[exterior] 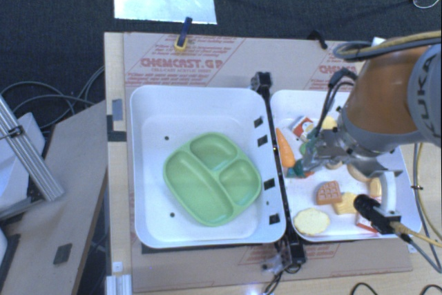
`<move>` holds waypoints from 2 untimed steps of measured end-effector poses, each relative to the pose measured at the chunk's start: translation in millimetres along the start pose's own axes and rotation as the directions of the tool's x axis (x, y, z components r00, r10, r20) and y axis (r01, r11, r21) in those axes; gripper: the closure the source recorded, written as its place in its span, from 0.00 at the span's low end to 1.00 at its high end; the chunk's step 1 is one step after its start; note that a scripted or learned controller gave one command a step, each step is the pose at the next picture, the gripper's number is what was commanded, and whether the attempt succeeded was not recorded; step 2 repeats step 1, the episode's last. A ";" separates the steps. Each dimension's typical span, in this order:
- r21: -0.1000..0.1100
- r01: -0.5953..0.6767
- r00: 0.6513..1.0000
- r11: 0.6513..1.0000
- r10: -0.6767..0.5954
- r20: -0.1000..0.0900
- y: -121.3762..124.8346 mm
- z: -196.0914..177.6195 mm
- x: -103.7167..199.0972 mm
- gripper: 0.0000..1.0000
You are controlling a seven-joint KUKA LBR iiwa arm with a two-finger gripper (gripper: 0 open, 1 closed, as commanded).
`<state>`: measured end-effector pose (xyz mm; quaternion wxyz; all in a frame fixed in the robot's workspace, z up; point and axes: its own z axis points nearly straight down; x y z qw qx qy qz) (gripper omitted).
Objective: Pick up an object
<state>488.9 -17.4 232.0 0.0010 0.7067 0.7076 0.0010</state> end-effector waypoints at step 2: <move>0.002 0.003 1.000 1.000 -0.003 -0.001 1.4 -1.4 4.3 1.00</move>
